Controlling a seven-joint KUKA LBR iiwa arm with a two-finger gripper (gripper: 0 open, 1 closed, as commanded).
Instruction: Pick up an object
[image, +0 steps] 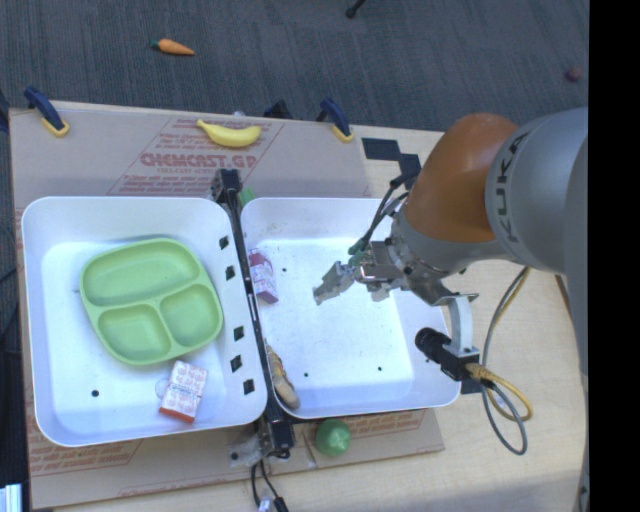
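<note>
My gripper (334, 283) hangs over the middle of the right bin (400, 395), pointing left, with the grey arm and its orange band behind it at the right. A small red and white packet (262, 275) lies against that bin's left wall, well left of the gripper. A tan peanut-shaped thing (281, 381) rests in the bin's front left corner. Nothing shows in the gripper's grasp.
The left bin (40, 300) holds a green divided plate (150, 300) and a small red and white box (184, 390). A yellow banana (230, 131) lies on the cardboard behind the bins. A green ball (333, 436) sits in front of the right bin.
</note>
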